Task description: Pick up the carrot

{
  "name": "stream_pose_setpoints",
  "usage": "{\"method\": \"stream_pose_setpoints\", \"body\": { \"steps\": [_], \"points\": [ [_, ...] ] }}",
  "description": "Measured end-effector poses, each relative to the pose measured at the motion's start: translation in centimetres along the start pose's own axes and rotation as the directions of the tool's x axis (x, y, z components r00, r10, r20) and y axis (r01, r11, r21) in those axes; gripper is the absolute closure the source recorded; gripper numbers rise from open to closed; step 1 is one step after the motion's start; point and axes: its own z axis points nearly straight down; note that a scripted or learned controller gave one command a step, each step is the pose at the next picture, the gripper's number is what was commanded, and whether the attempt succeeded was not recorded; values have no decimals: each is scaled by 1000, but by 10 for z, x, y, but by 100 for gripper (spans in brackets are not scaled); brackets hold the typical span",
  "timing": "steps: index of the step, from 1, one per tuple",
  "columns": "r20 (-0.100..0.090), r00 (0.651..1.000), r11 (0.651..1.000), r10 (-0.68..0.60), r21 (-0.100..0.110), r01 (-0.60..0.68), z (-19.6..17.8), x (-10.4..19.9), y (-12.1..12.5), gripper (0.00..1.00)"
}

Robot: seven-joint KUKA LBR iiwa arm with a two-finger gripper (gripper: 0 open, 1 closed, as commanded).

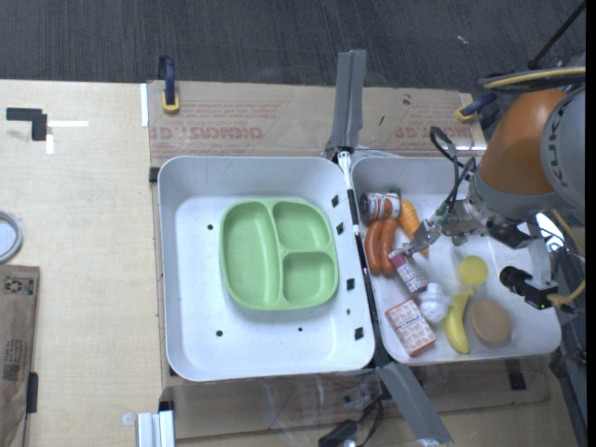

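The carrot is a short orange piece lying in the right bin, near its upper left, next to a small can. My gripper hangs low over the bin just right of and below the carrot, its tip close to the carrot's lower end and to a pinkish packet. Nothing can be seen held in it. The grey arm with its orange band reaches in from the right.
Two orange-red sausages lie left of the gripper. A lemon, banana, brown round bun, white lump and red-white box crowd the bin's lower half. A green divided plate sits in the left bin.
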Motion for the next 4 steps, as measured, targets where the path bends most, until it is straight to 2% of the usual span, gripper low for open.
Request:
{"method": "stream_pose_setpoints", "body": {
  "steps": [1,2,3,4],
  "points": [
    [13,1000,1000,21,-17,-21,10,11,-32,0],
    [7,986,986,-168,0,168,17,27,23,0],
    [5,986,986,-166,5,166,12,25,23,100],
    [7,998,998,-62,3,62,-98,86,19,100]
  ]
}}
